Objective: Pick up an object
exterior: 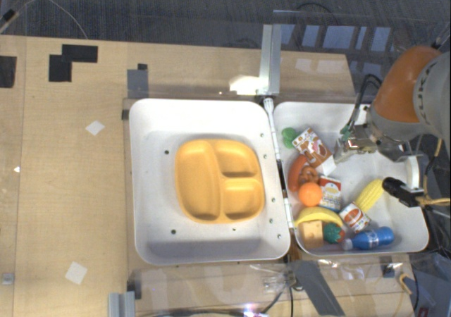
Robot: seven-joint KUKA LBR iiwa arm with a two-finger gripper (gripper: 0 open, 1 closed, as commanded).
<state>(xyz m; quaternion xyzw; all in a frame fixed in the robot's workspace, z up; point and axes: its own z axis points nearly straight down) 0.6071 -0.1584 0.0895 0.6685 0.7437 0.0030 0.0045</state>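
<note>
My end effector [352, 145], its grip state impossible to tell, hangs at 3 o'clock of a red-and-white snack packet [311, 145] lying crumpled among toy foods.

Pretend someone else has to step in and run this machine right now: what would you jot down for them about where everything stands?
Gripper: over the upper part of the right bin; nothing visible between its fingers, and I can't tell whether they are open or shut.
Things: the right bin holds a pile along its left and lower sides: corn cob, orange ball, banana, blue bottle, small cartons and a can. The left bin holds a yellow divided tray.
Done: nothing picked up yet.
Left: grasp one object from the pile and lift it.
</note>
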